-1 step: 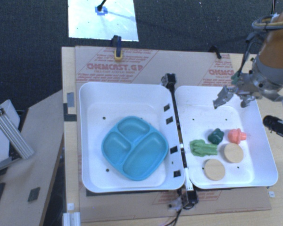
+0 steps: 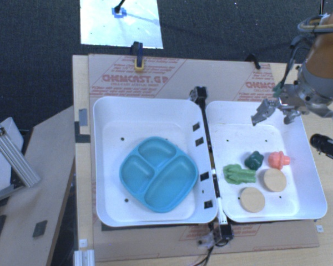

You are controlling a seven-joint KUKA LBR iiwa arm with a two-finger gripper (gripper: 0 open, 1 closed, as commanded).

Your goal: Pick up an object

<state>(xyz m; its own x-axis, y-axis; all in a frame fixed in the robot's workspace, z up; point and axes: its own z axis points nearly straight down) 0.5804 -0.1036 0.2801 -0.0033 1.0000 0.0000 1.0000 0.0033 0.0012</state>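
Observation:
The right bin (image 2: 299, 210) holds a light green toy (image 2: 238, 174), a dark teal piece (image 2: 254, 160), a salmon-orange piece (image 2: 278, 159) and two tan discs (image 2: 275, 180) (image 2: 252, 199), all clustered in its near half. My gripper (image 2: 276, 115) hangs above the far right part of this bin, well behind the cluster. It is open, its two fingers are spread apart, and nothing sits between them.
The left bin (image 2: 108, 148) contains a blue divided plate (image 2: 158, 173). A black divider with clips (image 2: 204, 143) runs between the bins. Cardboard (image 2: 155, 76) lies under both bins, and a grey metal rail (image 2: 11, 154) leans at the left.

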